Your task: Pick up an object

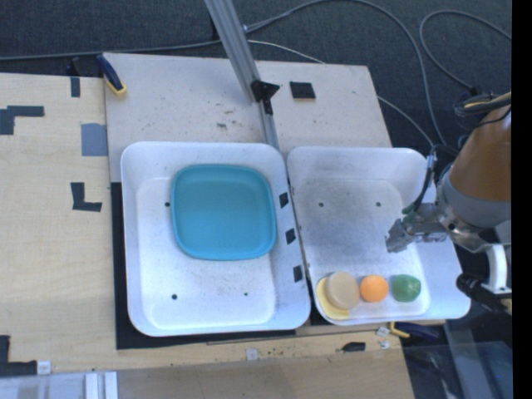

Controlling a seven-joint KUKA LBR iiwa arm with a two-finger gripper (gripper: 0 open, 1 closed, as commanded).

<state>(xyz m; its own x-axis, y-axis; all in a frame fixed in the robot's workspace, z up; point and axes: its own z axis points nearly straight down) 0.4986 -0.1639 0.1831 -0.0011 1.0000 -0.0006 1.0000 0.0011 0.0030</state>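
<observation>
Bench wood is seen under two white bins. The left bin (pixel 141 223) holds a big blue plate (pixel 223 212). The right bin (pixel 349 160) is reached by the grey arm (pixel 478 181) from the right. The gripper (pixel 397 241) is held low over the right side of that bin; how wide it is open cannot be told, and nothing is seen in it. Along the near edge are lined up a tan round thing (pixel 341 289) on a yellow lid (pixel 326 306), an orange ball (pixel 374 288) and a green ball (pixel 406 288), just beside each other.
</observation>
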